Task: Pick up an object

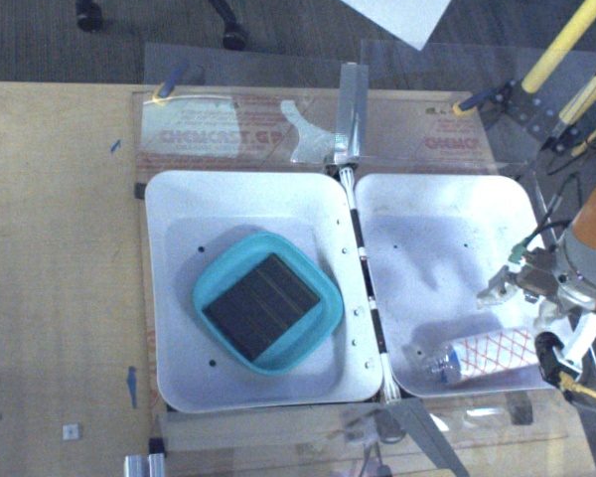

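Over the right-hand shallow white bin [447, 256], near its right wall, the hand [536, 291] of the grey arm is seen reaching in from the right. Its state cannot be told, since the metal parts are small and tangled with cables there. Nothing is seen held by it.

Two candidates for picking are offered. A clear plastic bottle with a red-and-white lattice label [482, 354] lies on its side along the near edge of the right bin, its cap end toward the left, just near of and slightly left of the hand. A teal rounded-square plastic dish with a dark slatted insert [268, 301] sits in the middle of the left-hand shallow white bin [179, 227], well apart from the arm.

The step in hand is judged to be the approach, with no grasp yet made. The bottle is probably the intended target. A short shift toward the near edge would be called for, then a descent with the grip set across the bottle's narrow width.
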Controlling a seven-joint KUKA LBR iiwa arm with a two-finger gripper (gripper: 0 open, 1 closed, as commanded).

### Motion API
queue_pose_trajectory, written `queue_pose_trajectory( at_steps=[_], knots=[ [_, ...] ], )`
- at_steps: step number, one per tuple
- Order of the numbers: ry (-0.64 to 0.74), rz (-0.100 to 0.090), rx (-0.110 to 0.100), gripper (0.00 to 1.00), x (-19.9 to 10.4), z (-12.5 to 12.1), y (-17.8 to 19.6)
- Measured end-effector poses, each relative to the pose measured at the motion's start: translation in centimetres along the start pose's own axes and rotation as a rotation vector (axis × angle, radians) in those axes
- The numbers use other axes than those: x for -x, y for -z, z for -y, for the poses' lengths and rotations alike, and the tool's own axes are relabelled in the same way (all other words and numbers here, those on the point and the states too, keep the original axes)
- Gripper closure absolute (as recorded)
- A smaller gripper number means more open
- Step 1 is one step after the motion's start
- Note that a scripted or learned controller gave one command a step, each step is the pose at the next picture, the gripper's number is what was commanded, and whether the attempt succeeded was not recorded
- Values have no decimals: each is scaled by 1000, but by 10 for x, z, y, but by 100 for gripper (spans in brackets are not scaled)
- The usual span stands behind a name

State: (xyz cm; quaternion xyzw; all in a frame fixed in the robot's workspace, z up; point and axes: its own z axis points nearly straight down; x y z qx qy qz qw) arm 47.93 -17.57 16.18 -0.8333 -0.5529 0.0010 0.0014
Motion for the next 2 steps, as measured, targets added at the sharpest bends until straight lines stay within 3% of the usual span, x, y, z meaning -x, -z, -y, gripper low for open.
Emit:
queue_pose_trajectory(
  at_steps=[1, 2],
  knots=[
    [-60, -1, 10, 0, -16, -1, -74],
    [-273, -2, 0, 0, 27, -29, -30]
  ],
)
